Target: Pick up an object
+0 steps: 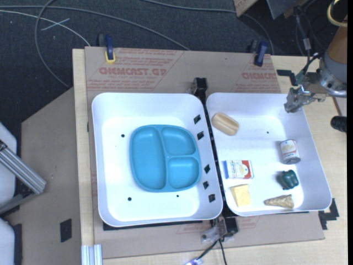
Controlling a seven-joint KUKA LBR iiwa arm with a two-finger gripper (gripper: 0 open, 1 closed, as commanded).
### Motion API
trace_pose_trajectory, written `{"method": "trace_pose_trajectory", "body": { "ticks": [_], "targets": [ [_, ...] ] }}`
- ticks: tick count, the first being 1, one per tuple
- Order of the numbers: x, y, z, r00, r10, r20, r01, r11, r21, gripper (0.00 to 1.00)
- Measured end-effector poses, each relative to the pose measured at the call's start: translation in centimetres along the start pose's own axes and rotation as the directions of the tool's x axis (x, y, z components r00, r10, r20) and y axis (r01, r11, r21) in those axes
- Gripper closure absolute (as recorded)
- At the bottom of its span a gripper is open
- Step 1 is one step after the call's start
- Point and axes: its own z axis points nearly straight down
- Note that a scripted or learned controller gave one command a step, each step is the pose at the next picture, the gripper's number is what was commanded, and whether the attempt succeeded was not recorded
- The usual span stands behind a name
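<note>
The right bin [259, 106] holds several objects: a tan bread roll [225, 124], a small can [289, 151], a dark green object [288, 179], a red, white and blue carton [238, 169], a yellow cheese block [240, 195] and a tan wedge [280, 202]. My gripper [295, 100] hangs above the right bin's far right corner, apart from all of them, with nothing seen between its fingers.
The left bin [110, 120] holds a blue divided plate [165, 157]. Black clips [199, 86] join the bins along the middle. Blue clamps [110, 47] hold the cardboard base at the back. Cables lie on the dark floor behind.
</note>
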Motion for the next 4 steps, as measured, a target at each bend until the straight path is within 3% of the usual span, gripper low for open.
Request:
{"method": "trace_pose_trajectory", "body": {
  "ticks": [1,2,4],
  "targets": [
    [0.0,0.2,-4.4,1.0,0.001,0.0,-0.001,1.0,0.001,1.0],
    [5.4,-0.4,-3.3,1.0,-0.004,-0.006,0.004,1.0,0.011,1.0],
    [16.9,1.3,-3.4,1.0,-0.005,-0.005,0.005,1.0,0.008,1.0]
  ]
}}
